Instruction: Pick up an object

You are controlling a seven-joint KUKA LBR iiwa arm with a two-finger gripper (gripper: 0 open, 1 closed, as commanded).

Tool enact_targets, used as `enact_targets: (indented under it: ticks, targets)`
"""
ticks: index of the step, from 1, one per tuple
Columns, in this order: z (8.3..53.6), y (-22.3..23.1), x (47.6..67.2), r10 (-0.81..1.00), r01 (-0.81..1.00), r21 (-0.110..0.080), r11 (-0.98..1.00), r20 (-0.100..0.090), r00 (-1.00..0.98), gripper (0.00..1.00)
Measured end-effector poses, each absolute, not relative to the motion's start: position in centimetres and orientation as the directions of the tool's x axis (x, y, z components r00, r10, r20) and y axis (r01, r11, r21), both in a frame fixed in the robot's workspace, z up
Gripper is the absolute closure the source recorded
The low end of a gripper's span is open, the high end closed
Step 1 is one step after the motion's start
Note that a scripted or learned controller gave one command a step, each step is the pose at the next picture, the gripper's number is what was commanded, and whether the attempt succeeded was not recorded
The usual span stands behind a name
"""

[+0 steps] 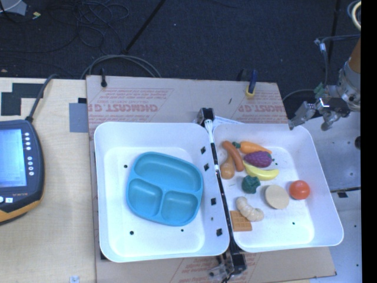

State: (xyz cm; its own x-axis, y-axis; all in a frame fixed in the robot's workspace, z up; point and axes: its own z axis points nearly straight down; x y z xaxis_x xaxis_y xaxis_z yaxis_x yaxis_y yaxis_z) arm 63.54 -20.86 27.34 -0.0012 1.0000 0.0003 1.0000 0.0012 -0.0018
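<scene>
Lying left of claw (315, 115): tomato (299, 190)

On the flat brown cardboard sheet (177, 102) under the bins, red lettering is printed upside down — "CHEMCRZ. G.P" is roughly made out — twice.

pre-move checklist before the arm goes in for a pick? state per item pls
1. Gripper outside the bins, at the right bin's upper right corner: ok.
2. Finger state: cannot tell.
3. Nothing held yet: cannot tell.
4. Isolated target: red tomato sits apart from the cluster: ok.
5. Crowded items: purple grapes, yellow banana and carrot touch or overlap: not ok for a clean grasp.
6. Blue tray lies in the left bin, away from targets: ok.
</scene>
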Motion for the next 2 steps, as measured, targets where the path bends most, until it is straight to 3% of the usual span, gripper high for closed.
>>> enact_targets:
  ticks: [1, 2]
  targets:
    - [28.3, -20.9, 63.6, 1.000, 1.000, -0.002, 0.003, 0.000, -0.003, 1.00]
    - [34.1, -14.4, 61.6, 1.000, 1.000, 0.001, 0.004, 0.001, -0.004, 1.00]
